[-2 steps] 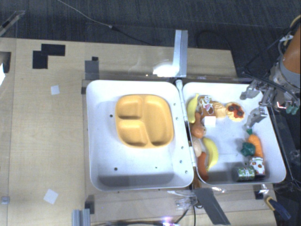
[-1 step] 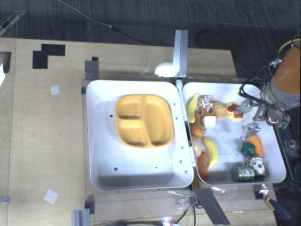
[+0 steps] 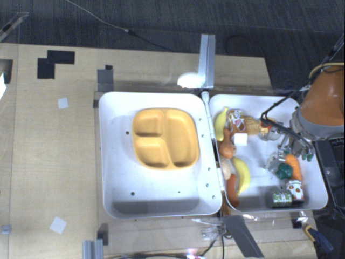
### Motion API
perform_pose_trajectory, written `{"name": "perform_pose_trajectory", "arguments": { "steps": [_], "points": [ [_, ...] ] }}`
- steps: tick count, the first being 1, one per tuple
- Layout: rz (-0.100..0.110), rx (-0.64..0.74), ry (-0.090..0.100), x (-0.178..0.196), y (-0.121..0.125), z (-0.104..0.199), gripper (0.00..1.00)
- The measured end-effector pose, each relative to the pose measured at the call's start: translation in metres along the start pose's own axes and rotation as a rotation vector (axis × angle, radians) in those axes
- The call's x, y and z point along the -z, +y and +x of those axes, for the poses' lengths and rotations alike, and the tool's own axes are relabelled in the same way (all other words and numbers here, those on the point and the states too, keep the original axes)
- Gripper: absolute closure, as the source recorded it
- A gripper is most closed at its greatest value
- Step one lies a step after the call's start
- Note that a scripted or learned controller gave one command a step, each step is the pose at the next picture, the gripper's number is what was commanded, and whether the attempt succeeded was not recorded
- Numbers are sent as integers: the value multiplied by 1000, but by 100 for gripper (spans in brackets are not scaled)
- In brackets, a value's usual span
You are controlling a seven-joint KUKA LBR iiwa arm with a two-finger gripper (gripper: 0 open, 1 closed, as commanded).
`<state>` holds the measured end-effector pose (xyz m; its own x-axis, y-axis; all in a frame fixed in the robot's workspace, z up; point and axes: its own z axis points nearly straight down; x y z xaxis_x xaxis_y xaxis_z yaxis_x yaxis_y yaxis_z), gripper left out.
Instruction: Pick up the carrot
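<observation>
The carrot [image 3: 295, 166] lies in the right bin [image 3: 318, 198], beside a green can [image 3: 281, 199]. The pincer [image 3: 285, 156] hangs just left of it; whether spread or pressed together cannot be told.

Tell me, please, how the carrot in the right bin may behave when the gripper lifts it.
The carrot looks like a smooth, tapered toy, so probably stiff and light, perhaps slippery. Its round body may roll if nudged. The green can lies close below.
</observation>
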<state>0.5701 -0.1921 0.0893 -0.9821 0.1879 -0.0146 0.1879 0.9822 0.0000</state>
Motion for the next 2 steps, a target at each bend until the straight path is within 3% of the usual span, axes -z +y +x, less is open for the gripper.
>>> {"name": "perform_pose_trajectory", "arguments": {
  "steps": [1,2],
  "points": [
    [0,6,-9,13,2,-3,100],
    [1,89,-4,3,7,81,100]
  ]
}}
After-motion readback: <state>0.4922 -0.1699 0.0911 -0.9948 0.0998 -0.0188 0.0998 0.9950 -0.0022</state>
